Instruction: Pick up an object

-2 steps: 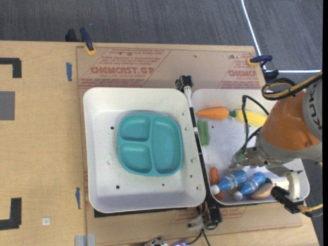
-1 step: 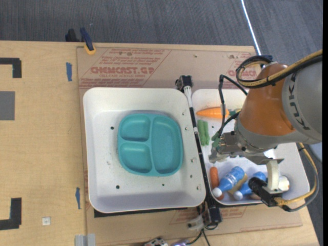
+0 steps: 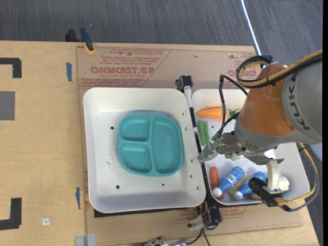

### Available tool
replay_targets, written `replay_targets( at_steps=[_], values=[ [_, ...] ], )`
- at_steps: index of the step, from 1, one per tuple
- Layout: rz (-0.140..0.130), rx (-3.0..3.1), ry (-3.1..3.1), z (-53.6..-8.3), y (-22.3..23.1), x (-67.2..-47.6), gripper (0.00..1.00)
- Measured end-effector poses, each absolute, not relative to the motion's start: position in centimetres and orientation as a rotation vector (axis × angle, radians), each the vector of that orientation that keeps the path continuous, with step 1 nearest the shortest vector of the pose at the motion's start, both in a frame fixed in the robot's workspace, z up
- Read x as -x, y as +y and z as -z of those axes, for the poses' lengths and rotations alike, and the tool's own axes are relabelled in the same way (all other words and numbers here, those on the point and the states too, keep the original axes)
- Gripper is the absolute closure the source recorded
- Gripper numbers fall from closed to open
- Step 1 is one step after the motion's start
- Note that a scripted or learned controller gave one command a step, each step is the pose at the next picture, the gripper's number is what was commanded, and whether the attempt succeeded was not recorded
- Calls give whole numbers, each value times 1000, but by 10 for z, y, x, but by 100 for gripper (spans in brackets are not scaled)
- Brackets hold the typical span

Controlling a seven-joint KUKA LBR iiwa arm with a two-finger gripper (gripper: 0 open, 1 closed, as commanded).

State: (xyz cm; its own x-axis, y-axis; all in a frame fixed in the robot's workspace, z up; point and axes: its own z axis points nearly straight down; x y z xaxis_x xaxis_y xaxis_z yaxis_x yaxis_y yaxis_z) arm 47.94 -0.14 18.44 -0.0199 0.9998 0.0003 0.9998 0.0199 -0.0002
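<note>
Gripper (image 3: pixel 211 150) low over the left edge of the right bin (image 3: pixel 302 164), hung under the orange-banded wrist; fingers open or shut, impossible to tell from this slant, nothing seen between them. Just beside it, up-view, a green stick-like piece (image 3: pixel 204 132) lying with long axis along the bin wall. Just below, an orange cylinder (image 3: pixel 213 177), also lengthwise down-view. Further right and lower, a blue bottle (image 3: pixel 231 181) on a diagonal, white cap toward lower left. Farther up, a carrot (image 3: pixel 211 113) lying crosswise. Left bin (image 3: pixel 97 137) with teal divided plate (image 3: pixel 150 143) well apart. Nearest candidates likely the green piece and orange cylinder.
</note>
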Motion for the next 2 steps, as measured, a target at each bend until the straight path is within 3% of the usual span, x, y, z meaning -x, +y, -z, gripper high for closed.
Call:
replay_targets(
  at_steps=[1,2],
  values=[
    [0,2127,-2312,-185,-30,-528,0],
    [1,2211,-2233,-185,-35,-610,0]
  ],
)
